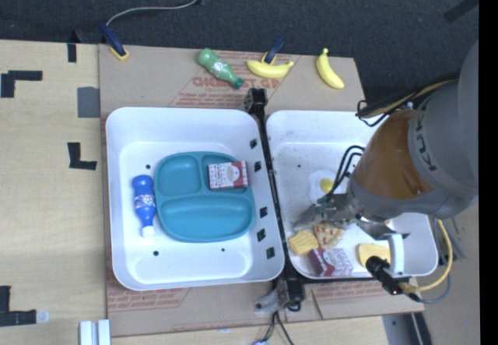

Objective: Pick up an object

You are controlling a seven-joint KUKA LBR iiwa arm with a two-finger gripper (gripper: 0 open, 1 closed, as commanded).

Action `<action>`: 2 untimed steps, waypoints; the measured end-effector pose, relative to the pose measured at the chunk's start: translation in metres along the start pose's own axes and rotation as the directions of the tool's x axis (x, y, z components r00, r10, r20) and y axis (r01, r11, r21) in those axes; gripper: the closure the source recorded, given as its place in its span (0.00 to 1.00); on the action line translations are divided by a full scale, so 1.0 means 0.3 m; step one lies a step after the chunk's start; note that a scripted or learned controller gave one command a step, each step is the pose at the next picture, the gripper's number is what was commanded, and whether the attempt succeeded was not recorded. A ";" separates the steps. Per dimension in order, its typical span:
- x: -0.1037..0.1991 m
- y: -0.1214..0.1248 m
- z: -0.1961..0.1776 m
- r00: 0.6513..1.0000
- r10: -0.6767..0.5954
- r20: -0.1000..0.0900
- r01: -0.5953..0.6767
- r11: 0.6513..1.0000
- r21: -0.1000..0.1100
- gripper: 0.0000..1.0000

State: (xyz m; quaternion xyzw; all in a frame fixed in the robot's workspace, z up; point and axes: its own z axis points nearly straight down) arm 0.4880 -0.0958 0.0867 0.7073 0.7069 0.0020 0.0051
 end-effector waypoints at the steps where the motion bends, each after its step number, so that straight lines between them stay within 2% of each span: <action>1: -0.002 0.000 -0.031 1.000 0.001 0.001 -0.001 1.000 0.001 1.00; 2: 0.205 0.142 -0.324 1.000 -0.002 -0.005 0.002 1.000 0.011 1.00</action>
